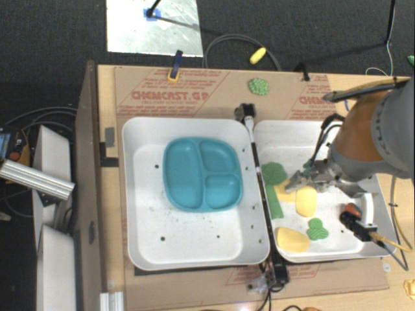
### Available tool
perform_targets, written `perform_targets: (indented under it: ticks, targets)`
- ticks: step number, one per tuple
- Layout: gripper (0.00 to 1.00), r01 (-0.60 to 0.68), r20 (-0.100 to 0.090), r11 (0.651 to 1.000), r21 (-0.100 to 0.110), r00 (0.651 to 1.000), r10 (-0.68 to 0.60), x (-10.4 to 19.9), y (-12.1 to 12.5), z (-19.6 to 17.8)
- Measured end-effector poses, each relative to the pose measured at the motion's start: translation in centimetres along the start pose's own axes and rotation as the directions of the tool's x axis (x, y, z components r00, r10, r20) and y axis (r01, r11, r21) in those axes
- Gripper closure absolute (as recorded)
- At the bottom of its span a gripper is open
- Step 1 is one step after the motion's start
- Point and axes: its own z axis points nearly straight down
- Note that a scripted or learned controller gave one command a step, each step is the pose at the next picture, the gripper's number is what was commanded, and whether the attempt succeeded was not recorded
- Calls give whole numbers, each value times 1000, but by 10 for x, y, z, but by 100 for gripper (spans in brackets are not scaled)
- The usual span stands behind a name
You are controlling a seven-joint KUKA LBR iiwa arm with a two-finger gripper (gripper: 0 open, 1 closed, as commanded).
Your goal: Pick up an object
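Camera view: gripper (303,181) low in the right bin (285,133), just above the yellow oval piece (306,201), beside the green leafy piece (273,172); finger state cannot be told, nothing visibly held, so pick judged not yet done, lift remaining.

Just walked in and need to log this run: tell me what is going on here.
A grey KUKA arm with an orange band reaches from the right into the right shallow white bin, its pincer low over yellow and green toy pieces, nearest a pale yellow rounded piece. No grasp is visible. The left white bin holds a teal divided plastic plate.
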Motion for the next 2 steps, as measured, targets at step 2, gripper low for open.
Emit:
perform_targets:
  ticks: [2]
  targets:
    - [0,-3,3,1000,-2,1000,3,-30,4,-18]
